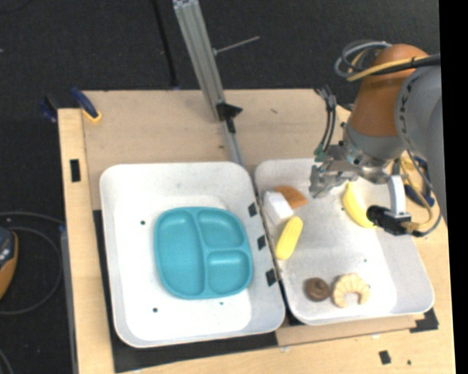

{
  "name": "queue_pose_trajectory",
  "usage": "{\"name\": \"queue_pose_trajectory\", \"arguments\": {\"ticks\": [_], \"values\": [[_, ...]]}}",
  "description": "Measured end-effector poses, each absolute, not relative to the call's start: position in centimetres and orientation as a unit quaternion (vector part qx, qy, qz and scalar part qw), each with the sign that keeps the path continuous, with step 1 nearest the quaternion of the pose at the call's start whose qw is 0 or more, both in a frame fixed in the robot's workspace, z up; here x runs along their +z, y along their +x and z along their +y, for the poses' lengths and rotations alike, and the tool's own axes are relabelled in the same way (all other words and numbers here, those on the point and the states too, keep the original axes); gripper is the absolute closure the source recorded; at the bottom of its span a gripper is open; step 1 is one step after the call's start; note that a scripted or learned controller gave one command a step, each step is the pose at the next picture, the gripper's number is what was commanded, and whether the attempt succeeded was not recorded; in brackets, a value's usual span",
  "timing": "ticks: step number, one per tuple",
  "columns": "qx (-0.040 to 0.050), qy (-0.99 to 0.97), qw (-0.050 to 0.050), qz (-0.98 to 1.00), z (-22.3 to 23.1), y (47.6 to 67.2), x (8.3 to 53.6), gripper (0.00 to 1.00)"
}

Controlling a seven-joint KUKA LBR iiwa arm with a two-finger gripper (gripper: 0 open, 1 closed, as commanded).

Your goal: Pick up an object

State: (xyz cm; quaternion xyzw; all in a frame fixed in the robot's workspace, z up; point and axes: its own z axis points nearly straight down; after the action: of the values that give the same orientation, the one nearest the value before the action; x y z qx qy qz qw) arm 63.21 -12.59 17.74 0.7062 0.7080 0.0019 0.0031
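The right bin (393,288) holds several food items. A banana (356,206) lies near its upper right, a corn cob (288,238) near its left wall, and a white block with an orange piece (280,203) just above the corn. A brown donut (317,289) and a pale croissant (351,290) sit at the front. My gripper (324,180) hangs over the bin's back part, left of the banana and right of the orange piece. Nothing shows between its fingers.
The left bin (126,195) carries a teal divided plate (202,251). A metal post (205,59) rises from the bench behind the bins. The grey and orange arm (381,106) covers the right bin's back right corner.
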Motion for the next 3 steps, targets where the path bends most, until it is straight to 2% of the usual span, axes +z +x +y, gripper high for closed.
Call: {"name": "queue_pose_trajectory", "arguments": {"ticks": [2, 3], "values": [[0.0016, 0.706, 0.003, 0.708, -13.4, 63.5, 27.7, 1.00], [0.0004, 0.705, 0.002, 0.709, -9.0, 65.4, 26.5, 1.00]]}}
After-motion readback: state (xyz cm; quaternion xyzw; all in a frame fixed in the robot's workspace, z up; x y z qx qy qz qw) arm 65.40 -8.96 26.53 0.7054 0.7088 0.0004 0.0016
